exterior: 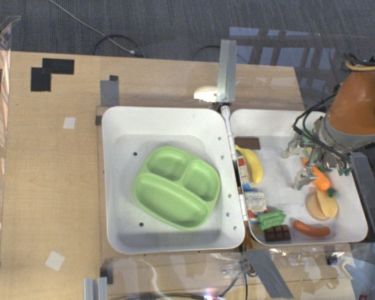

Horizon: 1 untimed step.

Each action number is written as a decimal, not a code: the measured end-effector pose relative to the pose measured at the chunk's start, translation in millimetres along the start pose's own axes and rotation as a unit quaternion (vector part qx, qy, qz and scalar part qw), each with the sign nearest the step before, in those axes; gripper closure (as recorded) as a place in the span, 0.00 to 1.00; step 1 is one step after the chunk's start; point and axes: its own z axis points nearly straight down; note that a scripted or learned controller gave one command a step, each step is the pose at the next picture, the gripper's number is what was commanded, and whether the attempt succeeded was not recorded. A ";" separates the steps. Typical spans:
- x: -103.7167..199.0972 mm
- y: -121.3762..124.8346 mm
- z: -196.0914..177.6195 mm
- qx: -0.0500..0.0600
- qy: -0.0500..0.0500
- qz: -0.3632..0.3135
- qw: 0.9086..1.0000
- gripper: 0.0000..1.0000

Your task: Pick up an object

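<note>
My gripper (pixel 298 165) hangs low over the right bin (pixel 281 125), near its right side, below the orange band (pixel 359 102). Its two silver fingers (pixel 292 147) stand apart, so it is open, and nothing shows between them. An orange carrot (pixel 324 182) lies just to the right of the fingertips, partly hidden by the gripper body. A tan round piece (pixel 319 206) lies in front of the carrot. A banana (pixel 252 162) lies at the bin's left side.
The right bin also holds a brown block (pixel 247 144), a small carton (pixel 255 200), a green piece (pixel 270 218), a chocolate bar (pixel 277 233) and a sausage (pixel 310 229). A green divided plate (pixel 177 186) rests in the left bin (pixel 122 136).
</note>
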 end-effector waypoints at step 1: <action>36.9 -23.4 -0.8 0.001 0.001 0.009 1.000 0.00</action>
